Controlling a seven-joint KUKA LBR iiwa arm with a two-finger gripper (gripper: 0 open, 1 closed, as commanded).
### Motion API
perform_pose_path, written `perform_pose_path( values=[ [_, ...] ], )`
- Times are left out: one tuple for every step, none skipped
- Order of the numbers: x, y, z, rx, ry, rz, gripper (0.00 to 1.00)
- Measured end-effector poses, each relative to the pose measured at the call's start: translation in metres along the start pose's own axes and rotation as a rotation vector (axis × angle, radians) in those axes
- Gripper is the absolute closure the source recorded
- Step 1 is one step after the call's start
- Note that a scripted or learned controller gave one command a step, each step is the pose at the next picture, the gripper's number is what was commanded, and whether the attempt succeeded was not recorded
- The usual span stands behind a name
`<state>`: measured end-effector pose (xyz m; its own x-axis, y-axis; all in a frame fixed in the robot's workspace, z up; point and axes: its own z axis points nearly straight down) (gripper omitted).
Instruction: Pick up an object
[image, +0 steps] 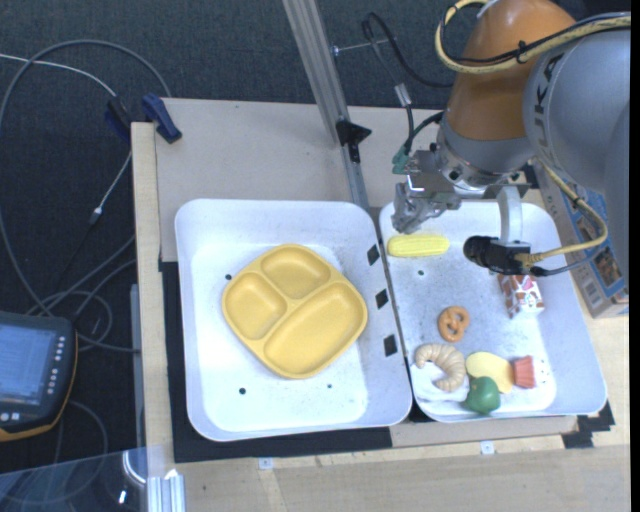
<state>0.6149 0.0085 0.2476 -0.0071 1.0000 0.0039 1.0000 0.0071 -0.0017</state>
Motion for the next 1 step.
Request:
perform_pose_path(
  values=[
    [0.0454,-0.0059,-0.0002,0.001,-0.001,0.001,1.0]
  ],
)
